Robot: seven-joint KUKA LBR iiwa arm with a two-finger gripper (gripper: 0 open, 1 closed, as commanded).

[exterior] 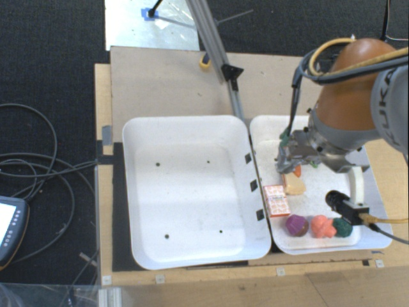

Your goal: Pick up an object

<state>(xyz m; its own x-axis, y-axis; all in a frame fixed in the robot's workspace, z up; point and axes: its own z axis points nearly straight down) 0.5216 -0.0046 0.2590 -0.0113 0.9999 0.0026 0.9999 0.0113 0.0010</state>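
The scene is viewed from a single fixed camera set high above the worktop [166, 82] and tilted downward at a slant. Both white bins are taken in whole: the left bin [192, 190] lies near the middle of the frame, the right bin [265, 130] toward the right side. Dark carpet [51, 43] is seen beyond the worktop at the left and top. The arm [358, 94] is seen entering from the right, large and close to the lens.

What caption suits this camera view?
Robot arm hovering over toys in the right bin, above a tan block.
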